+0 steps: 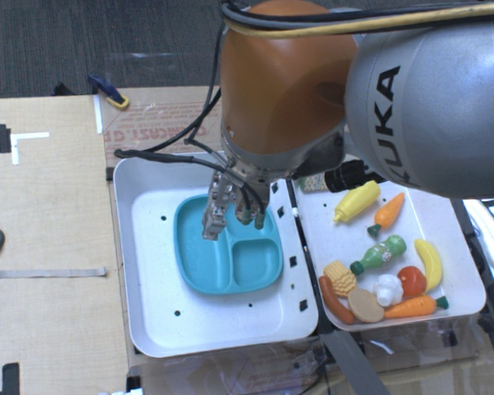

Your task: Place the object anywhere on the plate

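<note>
Lying in the left bin (155,325), a divided turquoise plate (229,244).

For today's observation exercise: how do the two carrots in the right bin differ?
The upper carrot lies near the bin's top, tilted steeply, beside the yellow corn cob. The lower carrot lies almost level along the bin's near edge, beside the tomato, and looks longer. Both are orange toy carrots with a green stem end.

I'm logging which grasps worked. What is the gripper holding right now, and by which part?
Cannot be told. The gripper hangs over the blue plate in the left bin, and nothing clearly shows between its fingers. The toy foods lie in the right bin.
</note>
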Robot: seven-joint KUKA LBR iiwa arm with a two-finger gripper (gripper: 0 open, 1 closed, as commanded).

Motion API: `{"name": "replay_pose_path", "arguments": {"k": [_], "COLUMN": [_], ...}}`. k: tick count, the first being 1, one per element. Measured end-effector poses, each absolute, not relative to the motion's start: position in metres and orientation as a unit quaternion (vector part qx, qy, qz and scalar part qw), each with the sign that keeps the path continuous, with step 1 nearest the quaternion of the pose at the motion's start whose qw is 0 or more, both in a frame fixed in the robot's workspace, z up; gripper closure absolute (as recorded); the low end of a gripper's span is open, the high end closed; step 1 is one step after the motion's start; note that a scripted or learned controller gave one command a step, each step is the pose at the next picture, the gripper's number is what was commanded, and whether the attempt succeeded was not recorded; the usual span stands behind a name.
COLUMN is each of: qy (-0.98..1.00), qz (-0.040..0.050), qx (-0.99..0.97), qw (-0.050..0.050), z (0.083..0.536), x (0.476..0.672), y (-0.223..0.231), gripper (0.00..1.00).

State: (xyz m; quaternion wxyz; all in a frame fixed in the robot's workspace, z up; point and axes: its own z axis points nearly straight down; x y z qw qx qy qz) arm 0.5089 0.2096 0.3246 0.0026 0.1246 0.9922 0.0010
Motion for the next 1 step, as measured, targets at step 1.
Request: {"name": "replay_pose_path", "arguments": {"k": [1], "qy": [0.992], "qz": [0.0010], "qx": [0.125], "qw": [0.002], "z": [0.3246], "x": [0.5089], "y": [0.2095], "gripper": [0.00]}}
